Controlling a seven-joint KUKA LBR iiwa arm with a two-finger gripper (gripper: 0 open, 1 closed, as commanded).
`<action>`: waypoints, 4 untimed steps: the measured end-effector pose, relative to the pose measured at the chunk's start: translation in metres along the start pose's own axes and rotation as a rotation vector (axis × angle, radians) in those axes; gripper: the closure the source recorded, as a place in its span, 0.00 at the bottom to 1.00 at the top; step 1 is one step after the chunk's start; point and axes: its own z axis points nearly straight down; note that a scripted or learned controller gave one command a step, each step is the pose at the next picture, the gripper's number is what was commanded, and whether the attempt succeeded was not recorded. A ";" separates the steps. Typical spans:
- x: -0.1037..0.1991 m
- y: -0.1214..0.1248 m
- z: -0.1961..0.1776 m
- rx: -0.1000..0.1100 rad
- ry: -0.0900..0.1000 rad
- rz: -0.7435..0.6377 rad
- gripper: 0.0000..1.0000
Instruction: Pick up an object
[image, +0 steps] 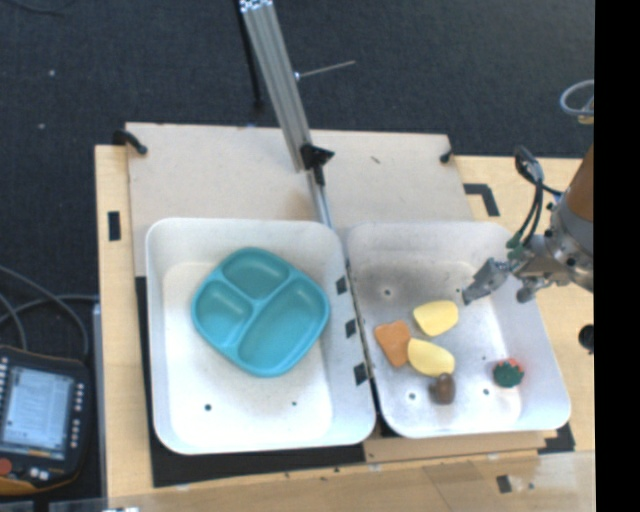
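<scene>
The right bin (420, 250) holds several small items: an orange piece (394, 342), two yellow pieces (436, 318) (430, 356), a brown lump (442, 388) and a green and red piece (508, 374). My gripper (502, 283) hangs over the bin's right half, up and to the right of the upper yellow piece. Its two fingers stand apart, with nothing between them.
The left bin (170, 250) bears a teal divided plate (262, 310). A slanted metal pole (285, 95) rises from the back, ending between the two bins. A screen device (35, 400) sits off the bench at the lower left.
</scene>
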 end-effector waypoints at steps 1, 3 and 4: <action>0.000 0.000 0.000 0.000 0.000 0.001 0.00; 0.003 -0.008 0.102 0.006 0.001 0.005 0.00; 0.007 -0.009 0.146 0.006 0.000 0.003 0.00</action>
